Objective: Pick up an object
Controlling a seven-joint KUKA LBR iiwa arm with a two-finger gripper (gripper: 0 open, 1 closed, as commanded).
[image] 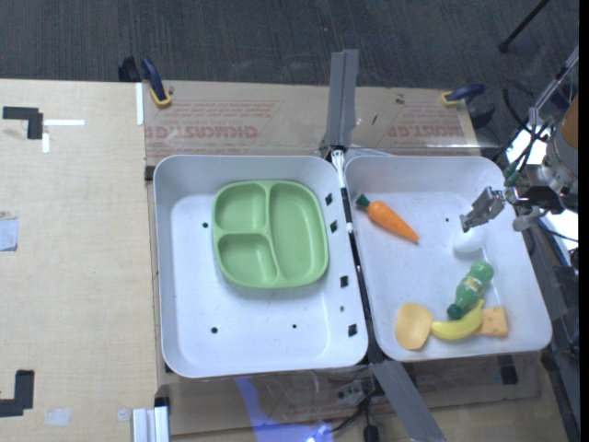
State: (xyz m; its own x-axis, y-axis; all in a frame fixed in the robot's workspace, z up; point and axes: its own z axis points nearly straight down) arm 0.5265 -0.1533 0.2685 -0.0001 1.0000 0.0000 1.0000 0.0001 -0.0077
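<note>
Banana (457, 326) lies at the near edge of the right bin (414, 178), touching a yellow chip (413, 326), a cheese wedge (495, 320) and a green bottle (472, 286). Farther back lies a carrot (387, 218). Right of the carrot hovers the hand (479, 213), tilted; whether it is open or closed I cannot tell.

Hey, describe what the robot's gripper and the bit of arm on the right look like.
The gripper is small, grey metal, with two thin fingers, on a pale grey wrist block. Behind it are silvery-white housings of the arm, dark cables looping along them, and a patch of orange at the frame's edge.
</note>
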